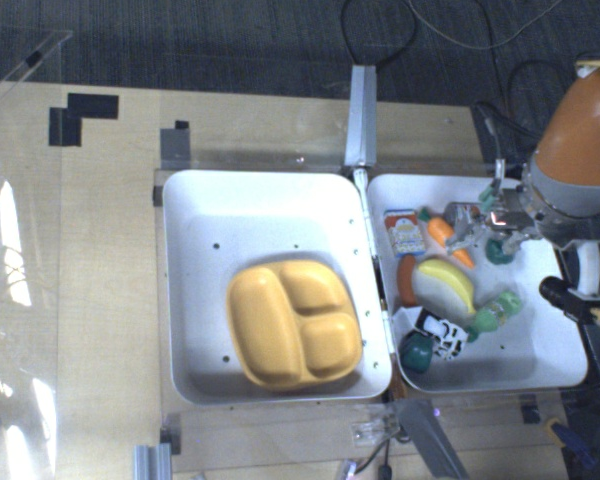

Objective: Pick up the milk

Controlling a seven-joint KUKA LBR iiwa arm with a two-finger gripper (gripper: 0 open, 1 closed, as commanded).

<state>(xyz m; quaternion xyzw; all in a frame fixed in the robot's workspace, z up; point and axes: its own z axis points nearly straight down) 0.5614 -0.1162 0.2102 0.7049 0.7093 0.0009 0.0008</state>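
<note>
We see the black-and-white cow-patterned milk carton (pixel 442 334) low in the right white bin (pixel 540 363), below a yellow banana (pixel 447 282). Our metal two-finger gripper (pixel 488 224) hovers upper right, its state unclear.

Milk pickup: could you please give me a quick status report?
Gripper over right bin's far side, above carrot. Milk carton lying at bin's near-left, untouched. Banana and green bottle crowd it.
</note>
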